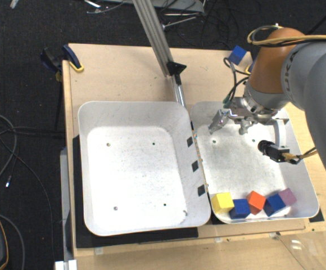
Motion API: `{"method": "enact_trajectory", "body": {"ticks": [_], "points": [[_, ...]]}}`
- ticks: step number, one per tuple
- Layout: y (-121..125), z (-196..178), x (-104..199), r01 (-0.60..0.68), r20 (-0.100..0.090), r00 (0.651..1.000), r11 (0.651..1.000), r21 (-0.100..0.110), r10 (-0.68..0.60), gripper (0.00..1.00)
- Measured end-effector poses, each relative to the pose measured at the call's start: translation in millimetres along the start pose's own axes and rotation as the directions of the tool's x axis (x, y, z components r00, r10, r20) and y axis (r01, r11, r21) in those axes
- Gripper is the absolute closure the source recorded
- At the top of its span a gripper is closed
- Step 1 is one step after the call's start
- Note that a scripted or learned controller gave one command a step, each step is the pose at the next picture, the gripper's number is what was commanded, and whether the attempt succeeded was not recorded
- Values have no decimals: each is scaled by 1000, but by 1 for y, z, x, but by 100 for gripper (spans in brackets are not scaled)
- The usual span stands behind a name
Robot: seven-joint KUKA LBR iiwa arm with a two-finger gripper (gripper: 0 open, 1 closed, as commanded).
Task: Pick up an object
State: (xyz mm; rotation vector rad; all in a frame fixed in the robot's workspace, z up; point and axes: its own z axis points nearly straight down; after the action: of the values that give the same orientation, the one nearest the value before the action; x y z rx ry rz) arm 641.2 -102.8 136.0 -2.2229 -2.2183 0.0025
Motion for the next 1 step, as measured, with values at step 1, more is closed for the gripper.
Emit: {"method": "enact_trajectory", "body": {"ticks": [1], "points": [[-25,-45,-44,-3,3,1000,1000,-6,3,0]]}}
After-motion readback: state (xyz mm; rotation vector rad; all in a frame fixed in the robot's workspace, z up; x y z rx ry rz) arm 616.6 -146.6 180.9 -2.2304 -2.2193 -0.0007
